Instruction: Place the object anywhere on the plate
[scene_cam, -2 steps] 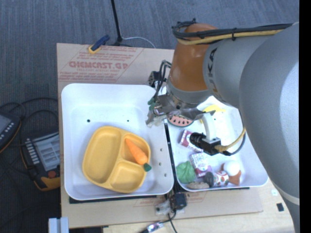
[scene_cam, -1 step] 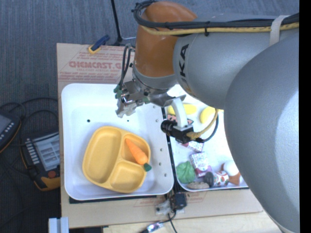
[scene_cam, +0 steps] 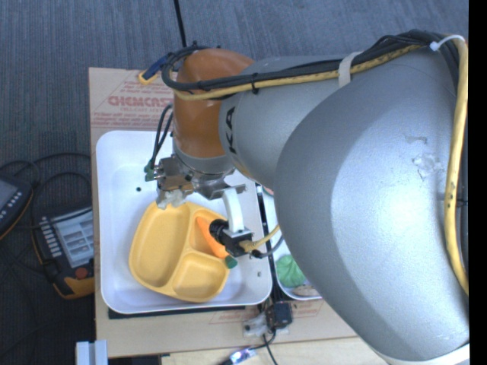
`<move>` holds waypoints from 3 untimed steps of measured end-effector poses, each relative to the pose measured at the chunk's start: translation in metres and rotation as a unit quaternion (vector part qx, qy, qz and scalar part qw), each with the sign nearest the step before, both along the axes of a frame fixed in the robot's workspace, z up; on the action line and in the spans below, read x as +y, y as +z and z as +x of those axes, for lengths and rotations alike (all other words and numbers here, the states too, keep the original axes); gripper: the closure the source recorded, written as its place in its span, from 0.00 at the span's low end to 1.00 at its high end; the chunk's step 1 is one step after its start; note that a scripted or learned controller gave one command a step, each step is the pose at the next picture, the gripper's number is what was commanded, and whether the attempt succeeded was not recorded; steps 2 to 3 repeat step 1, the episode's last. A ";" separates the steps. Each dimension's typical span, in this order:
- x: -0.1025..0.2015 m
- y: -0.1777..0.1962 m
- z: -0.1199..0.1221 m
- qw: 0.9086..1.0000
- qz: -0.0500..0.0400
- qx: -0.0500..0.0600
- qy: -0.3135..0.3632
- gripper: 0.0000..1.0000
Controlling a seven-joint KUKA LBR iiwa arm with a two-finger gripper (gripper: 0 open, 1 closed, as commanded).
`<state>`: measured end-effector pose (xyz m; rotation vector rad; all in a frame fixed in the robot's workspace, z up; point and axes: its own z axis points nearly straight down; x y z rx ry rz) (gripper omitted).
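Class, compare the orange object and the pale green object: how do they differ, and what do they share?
Colour: the orange object is bright orange, green-tipped; the green object is pale green. Place: the orange object lies on the yellow plate in the left bin; the green object lies in the right bin. Shared: the arm partly hides both.

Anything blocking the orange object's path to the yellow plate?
Nothing visible. The orange object already lies at the right side of the yellow plate in the left bin; whether inside or on the rim is unclear, as the arm covers part of it.
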<state>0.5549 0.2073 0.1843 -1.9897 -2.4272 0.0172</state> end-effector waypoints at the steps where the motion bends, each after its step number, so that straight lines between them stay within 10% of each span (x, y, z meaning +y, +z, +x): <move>1: 0.000 0.003 0.002 1.000 0.001 -0.003 0.000 0.00; 3: 0.000 0.003 0.002 1.000 0.001 -0.003 0.000 0.00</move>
